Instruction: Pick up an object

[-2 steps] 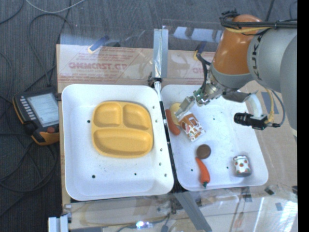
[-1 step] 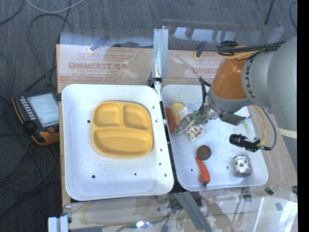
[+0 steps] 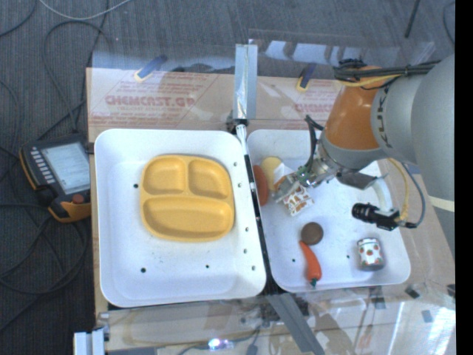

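Tool sits right on the patterned box in the right bin; can't tell its grip state.

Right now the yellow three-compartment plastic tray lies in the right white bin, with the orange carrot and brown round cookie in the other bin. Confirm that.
Not quite. The camera view shows the yellow three-compartment plastic tray in the left white bin, not the right. The orange carrot and brown round cookie lie in the other, right white bin, as stated.
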Controlling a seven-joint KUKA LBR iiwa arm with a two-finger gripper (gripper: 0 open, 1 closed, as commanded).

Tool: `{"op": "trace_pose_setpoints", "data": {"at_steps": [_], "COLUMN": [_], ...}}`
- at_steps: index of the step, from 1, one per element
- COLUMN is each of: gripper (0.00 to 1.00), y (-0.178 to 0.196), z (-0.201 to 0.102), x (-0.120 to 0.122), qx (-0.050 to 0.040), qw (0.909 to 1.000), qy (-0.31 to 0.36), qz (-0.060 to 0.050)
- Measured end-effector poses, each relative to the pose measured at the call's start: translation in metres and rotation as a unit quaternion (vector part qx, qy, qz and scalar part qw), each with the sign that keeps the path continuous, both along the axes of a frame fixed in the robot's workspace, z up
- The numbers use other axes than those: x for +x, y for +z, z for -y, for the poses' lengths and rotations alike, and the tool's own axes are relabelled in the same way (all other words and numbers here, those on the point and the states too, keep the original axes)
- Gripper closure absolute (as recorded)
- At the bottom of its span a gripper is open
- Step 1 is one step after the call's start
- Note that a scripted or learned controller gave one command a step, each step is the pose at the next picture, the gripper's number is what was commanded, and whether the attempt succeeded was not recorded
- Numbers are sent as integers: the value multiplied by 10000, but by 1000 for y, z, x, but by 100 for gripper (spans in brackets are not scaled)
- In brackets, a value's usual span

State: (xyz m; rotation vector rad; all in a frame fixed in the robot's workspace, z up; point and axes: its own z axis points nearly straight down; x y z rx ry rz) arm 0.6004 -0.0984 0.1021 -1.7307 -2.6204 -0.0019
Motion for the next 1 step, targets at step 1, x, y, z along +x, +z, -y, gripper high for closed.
{"op": "trace_pose_setpoints", "data": {"at_steps": [1], "gripper": [100], "y": [136], "z": [-41], "x": [13], "qx": [-10], "qw": [9992], "qy": [403], "qz": [3]}}
